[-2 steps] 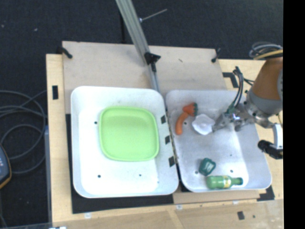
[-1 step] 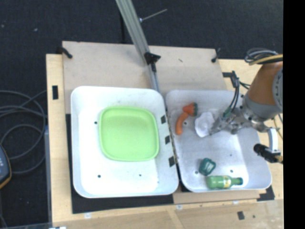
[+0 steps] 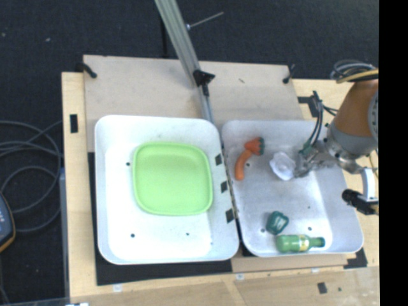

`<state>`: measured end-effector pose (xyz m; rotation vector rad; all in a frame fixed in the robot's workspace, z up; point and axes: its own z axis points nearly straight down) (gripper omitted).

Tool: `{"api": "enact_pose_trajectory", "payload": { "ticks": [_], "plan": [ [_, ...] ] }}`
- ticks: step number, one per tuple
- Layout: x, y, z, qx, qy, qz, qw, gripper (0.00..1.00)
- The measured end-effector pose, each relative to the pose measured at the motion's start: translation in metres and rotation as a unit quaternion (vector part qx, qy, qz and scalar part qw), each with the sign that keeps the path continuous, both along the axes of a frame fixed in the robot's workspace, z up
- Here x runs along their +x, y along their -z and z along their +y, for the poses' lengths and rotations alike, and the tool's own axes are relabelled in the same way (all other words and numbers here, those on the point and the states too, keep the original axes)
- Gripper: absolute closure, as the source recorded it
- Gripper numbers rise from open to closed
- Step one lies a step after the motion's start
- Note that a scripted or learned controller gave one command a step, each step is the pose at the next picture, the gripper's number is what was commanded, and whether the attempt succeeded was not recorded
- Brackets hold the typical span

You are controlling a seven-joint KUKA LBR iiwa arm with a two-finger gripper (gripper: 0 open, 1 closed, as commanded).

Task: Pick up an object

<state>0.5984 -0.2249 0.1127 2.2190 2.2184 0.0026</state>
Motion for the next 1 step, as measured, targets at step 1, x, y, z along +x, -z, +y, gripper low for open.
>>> {"api": "enact_pose_trajectory", "payload": {
  "ticks": [1],
  "plan": [
    [-0.0054, -0.0609, -0.0010, -0.0001, 0.000, -0.001, 1.0000, 1.00]
  ]
}}
